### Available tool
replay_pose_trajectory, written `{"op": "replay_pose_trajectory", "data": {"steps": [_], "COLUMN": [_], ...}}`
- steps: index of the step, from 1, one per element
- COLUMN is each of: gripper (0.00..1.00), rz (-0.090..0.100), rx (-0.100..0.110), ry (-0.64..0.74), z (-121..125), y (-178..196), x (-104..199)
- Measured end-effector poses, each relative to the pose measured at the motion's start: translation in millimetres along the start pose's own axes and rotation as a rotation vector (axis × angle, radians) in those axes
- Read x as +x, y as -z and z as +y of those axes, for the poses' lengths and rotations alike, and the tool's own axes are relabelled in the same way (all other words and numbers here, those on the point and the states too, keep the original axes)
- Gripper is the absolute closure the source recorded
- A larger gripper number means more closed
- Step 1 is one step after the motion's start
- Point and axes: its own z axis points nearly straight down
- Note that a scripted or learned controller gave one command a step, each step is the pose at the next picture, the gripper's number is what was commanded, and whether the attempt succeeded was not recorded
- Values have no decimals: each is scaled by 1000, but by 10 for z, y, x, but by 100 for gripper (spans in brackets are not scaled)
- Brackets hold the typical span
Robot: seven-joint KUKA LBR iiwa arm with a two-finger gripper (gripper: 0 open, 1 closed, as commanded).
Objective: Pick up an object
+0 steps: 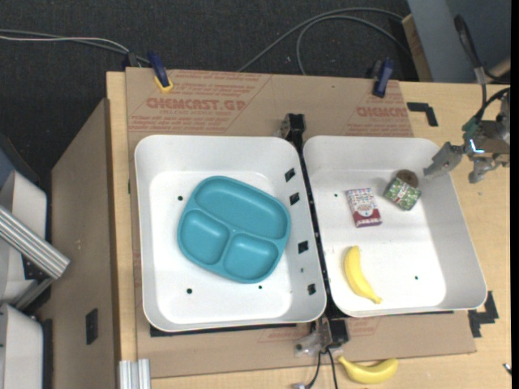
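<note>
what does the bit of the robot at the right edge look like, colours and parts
The gripper is small, grey and metallic, ending in a slim grey finger with a flat, angular shape. Behind it is a cluster of grey metal parts with a small pale blue glint and thin dark cables looping above. At this size, markings can't be made out.

From my seat the gripper [486, 146] sits at the right edge, its arm cut off by the frame, and I can't make out the fingers. Just left of it, the green packet's [402, 191] print is too small to read. Far below-left, a second banana [370, 369] is probably clipped by the bottom edge.
</note>
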Motion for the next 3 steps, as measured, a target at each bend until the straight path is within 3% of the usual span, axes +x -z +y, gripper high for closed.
{"op": "replay_pose_trajectory", "data": {"steps": [1, 3], "gripper": [0, 0], "rz": [-3, -1], "rx": [-12, -8], "ry": [3, 4], "z": [22, 147], "y": [69, -816], "x": [7, -25]}}
